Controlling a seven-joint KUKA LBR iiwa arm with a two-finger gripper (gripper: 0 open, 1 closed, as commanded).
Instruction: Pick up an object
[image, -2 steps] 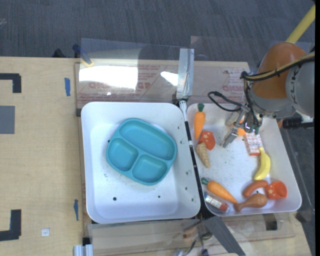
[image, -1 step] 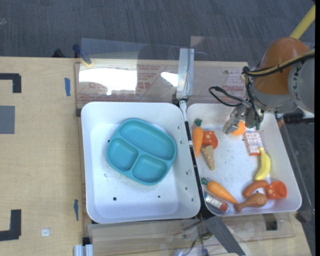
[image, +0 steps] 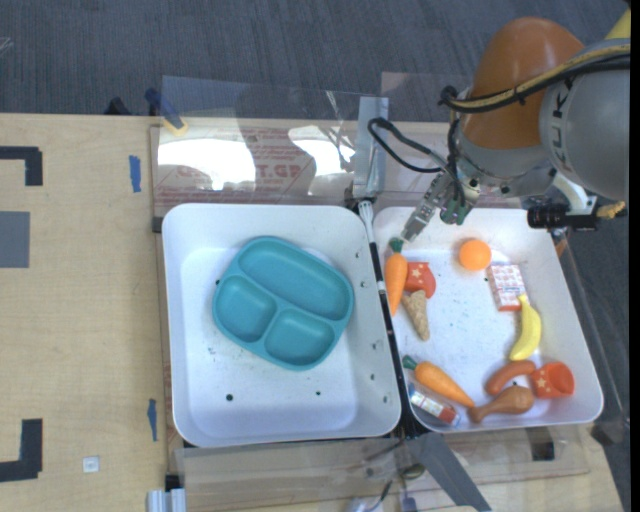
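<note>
The gripper (image: 432, 210) hangs over the far left corner of the right bin (image: 578, 300); whether it is open or closed I cannot tell, and nothing shows in its grasp. Just below it lies a carrot (image: 396, 280) along the bin's left wall, its long axis running near to far, green top toward the gripper. Touching it are a red piece (image: 420, 279) and a beige piece (image: 417, 318). Further right are an orange ball (image: 475, 254), a small carton (image: 506, 285) and a banana (image: 526, 330). At the near edge lie a second carrot (image: 440, 381), a drumstick (image: 503, 403) and a sausage (image: 510, 375). The left bin (image: 200, 400) holds a teal divided plate (image: 284, 301)
</note>
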